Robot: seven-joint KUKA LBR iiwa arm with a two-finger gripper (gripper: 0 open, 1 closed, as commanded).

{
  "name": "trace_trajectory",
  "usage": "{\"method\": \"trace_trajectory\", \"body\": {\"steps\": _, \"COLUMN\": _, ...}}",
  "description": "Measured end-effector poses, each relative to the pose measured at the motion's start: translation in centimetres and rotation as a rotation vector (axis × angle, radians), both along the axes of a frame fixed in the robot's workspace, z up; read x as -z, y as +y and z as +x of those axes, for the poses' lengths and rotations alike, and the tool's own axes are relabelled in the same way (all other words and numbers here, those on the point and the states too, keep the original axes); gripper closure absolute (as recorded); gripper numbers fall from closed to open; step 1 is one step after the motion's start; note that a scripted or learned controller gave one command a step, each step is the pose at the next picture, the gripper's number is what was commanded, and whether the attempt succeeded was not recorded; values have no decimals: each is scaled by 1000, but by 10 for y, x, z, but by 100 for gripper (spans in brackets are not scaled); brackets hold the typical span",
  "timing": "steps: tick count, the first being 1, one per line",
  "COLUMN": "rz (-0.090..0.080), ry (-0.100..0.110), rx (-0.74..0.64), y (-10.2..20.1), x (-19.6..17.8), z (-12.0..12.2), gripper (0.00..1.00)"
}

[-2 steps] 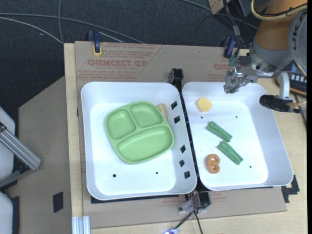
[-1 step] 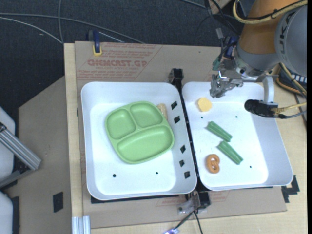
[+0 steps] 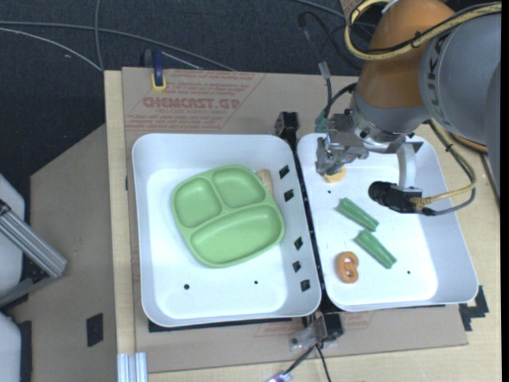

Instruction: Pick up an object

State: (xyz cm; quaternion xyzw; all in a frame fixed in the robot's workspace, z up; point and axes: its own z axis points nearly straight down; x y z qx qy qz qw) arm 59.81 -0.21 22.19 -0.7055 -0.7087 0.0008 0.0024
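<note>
My gripper [image 3: 334,165] hangs over the far left part of the right bin [image 3: 445,269], below the arm's orange band. A small pale yellow piece [image 3: 336,177] lies right at its tip; whether it is held cannot be told. Nearer the front of that bin lie two green sticks, one [image 3: 355,213] just below the gripper and one [image 3: 375,249] further forward. A small orange ring-shaped piece [image 3: 347,267] rests near the bin's front left.
The left bin [image 3: 159,277] holds a green divided plate [image 3: 228,214], with a tan piece [image 3: 265,180] poking out at its far right edge. A black part with a yellow cable [image 3: 394,195] hangs off the arm over the right bin.
</note>
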Motion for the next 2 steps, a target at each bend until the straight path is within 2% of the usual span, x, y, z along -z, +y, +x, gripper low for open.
{"method": "trace_trajectory", "body": {"steps": 1, "rz": -1, "ry": 1, "rx": 1, "y": 45, "x": 9, "z": -25, "gripper": 100}}
{"method": "trace_trajectory", "body": {"steps": 2, "rz": 0, "ry": 0, "rx": 2, "y": 81, "x": -3, "z": -52, "gripper": 100}}
